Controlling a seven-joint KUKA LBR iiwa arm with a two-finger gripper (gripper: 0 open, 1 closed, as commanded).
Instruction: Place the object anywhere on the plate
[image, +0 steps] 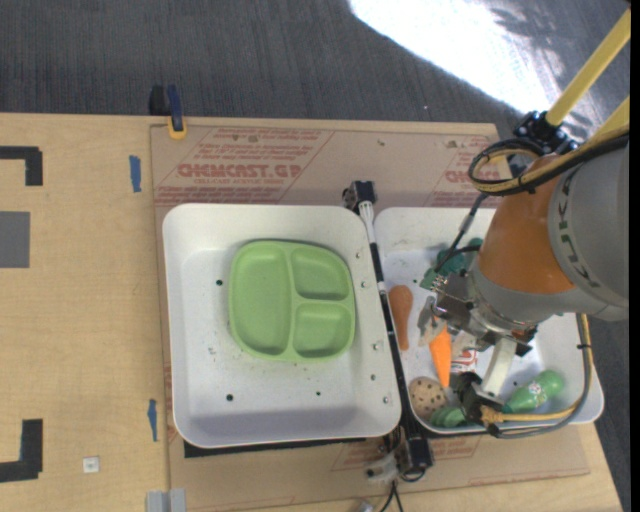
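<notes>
A green plate (292, 299) with three compartments lies in the left bin (190, 300), and nothing rests on it. My gripper (437, 322) hangs low over the right bin (400, 245), near its left side. An orange carrot-shaped piece (441, 357) sits directly below the gripper, touching or almost touching it; I cannot tell if it is held. A second orange piece (400, 311) lies just left of the gripper, by the bin's left wall.
A speckled cookie (427, 397) and a dark green item (450, 416) lie at the right bin's front. A green bottle-like toy (534, 392) lies at the front right and a teal item (450, 263) behind the gripper. The arm (540, 250) covers much of that bin.
</notes>
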